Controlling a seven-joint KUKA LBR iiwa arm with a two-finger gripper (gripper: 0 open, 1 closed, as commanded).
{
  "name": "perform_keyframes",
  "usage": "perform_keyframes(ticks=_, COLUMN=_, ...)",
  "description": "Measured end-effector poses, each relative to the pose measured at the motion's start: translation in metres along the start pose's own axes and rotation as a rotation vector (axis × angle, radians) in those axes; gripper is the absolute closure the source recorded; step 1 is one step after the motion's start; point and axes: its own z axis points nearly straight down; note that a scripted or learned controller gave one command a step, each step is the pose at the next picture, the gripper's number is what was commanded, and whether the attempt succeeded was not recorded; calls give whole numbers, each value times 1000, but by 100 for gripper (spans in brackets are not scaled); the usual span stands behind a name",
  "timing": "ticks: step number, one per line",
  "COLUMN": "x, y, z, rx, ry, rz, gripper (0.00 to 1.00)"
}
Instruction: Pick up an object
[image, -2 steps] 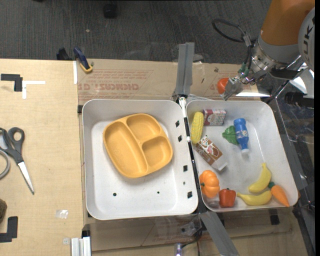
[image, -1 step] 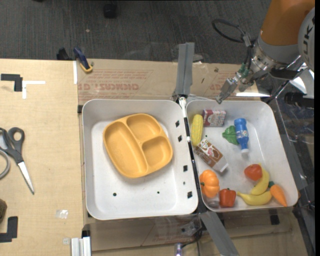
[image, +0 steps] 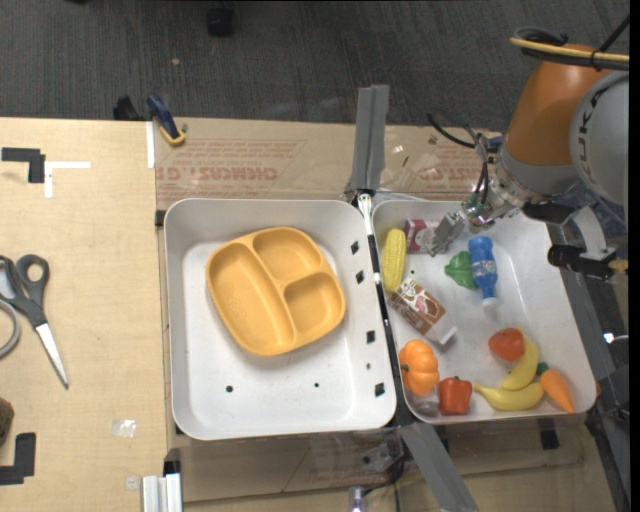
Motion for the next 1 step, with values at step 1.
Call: perform_keyframes(ticks=1, x=-18, y=-19, z=72, rx=-2, ry=-1, rz=89, gripper=0)
